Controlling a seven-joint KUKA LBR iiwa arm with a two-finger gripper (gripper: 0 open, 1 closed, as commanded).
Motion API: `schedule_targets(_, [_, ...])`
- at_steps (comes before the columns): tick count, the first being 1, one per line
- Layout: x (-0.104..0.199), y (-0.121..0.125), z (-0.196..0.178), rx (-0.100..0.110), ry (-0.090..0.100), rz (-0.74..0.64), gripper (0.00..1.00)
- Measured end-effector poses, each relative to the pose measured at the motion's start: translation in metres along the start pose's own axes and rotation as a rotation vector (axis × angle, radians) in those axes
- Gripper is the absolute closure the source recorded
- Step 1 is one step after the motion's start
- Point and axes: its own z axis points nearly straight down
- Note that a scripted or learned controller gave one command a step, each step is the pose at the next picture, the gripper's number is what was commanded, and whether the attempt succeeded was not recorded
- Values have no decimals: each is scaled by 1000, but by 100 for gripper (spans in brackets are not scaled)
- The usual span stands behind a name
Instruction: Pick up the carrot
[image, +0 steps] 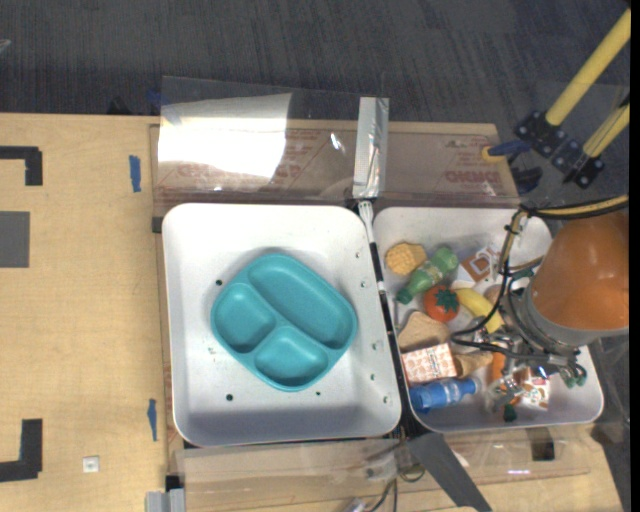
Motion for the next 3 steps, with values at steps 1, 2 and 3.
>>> schedule_targets(1, [-9,22,0,-1,0,27,0])
schedule_targets(2, [-12,19,-12,6,-11,29,100])
schedule_targets(3, [-29,10,-94,-5,0,-197,100])
